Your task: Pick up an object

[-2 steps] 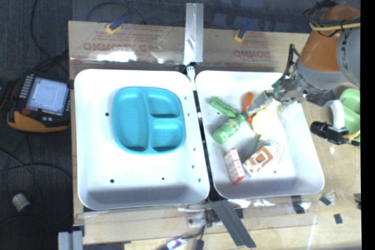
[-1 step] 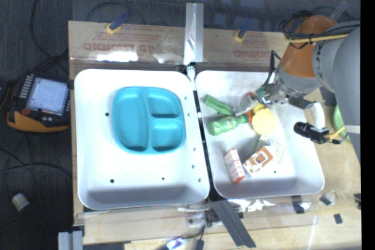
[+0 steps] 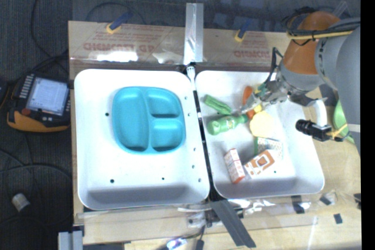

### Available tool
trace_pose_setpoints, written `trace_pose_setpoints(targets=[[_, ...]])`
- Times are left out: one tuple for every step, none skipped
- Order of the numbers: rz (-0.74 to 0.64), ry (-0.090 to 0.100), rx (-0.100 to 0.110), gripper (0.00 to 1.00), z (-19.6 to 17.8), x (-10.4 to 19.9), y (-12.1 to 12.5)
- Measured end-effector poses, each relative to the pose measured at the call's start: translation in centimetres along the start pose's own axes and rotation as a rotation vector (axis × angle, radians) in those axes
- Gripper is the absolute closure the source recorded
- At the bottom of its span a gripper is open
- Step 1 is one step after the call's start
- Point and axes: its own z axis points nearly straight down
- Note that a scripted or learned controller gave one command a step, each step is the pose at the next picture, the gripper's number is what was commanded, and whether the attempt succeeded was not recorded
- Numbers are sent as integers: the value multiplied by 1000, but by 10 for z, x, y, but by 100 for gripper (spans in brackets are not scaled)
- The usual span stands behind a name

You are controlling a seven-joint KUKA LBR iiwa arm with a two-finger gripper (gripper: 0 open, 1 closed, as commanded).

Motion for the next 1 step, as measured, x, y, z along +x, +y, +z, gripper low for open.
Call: trace_pose_setpoints(targets=[[1, 7, 10, 100, -104, 54, 4]])
